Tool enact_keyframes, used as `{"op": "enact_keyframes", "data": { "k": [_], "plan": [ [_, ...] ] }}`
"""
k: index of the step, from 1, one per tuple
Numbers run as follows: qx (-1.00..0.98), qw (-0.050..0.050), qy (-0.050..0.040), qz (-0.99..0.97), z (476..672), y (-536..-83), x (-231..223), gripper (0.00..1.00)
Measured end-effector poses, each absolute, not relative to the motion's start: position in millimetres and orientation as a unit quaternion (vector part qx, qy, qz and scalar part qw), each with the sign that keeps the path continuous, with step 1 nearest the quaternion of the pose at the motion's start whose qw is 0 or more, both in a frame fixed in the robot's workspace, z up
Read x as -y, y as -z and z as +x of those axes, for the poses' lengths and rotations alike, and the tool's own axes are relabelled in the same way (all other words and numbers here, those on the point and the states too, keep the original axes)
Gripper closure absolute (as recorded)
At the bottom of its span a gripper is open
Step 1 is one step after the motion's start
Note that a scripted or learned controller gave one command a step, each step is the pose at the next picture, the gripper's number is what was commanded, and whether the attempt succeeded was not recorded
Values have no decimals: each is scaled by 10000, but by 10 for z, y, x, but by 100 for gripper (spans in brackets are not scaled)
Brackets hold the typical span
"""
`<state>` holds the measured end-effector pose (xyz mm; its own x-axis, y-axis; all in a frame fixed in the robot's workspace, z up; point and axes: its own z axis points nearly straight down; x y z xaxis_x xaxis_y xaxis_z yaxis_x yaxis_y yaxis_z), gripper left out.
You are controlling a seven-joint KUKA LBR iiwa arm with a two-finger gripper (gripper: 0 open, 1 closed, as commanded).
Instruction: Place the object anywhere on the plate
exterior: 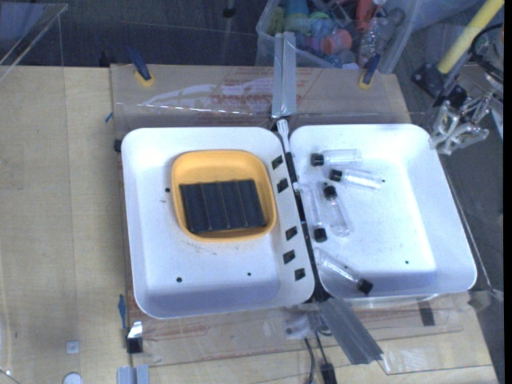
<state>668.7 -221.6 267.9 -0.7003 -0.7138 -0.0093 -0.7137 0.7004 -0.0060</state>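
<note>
Fingers of the gripper (pixel 458 126) were too small and blurred for us to tell whether they stood wide or narrow; we saw the gripper itself as a silvery shape just outside the upper right corner of the right bin (pixel 424 238), above the bench and apart from everything in the bins. From the overhead camera we found the yellow plate (pixel 186 170) lying in the left bin (pixel 152 262), toward its upper middle, and a dark ribbed block (pixel 222 205) lay flat on the plate, inside its rim and filling most of its floor. We counted several clear vials with black caps (pixel 356 179) scattered in the left half of the right bin, lying on their sides, one of them low near the front edge. A row of small black clips (pixel 282 186) ran along the seam between the two bins. Behind the bins stood a clear tub of coloured items (pixel 344 14).
</note>
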Motion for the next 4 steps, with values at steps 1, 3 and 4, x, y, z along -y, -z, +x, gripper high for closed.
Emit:
{"op": "enact_keyframes", "data": {
  "k": [1, 3, 4],
  "plan": [
    [-8505, 51, 11, -5260, 6686, -2693, 2213, 100],
    [-6538, 29, -13, -7566, 6678, -2470, 2207, 100],
    [-5474, 36, 9, -8369, 6681, -2665, 2152, 100]
  ]
}}
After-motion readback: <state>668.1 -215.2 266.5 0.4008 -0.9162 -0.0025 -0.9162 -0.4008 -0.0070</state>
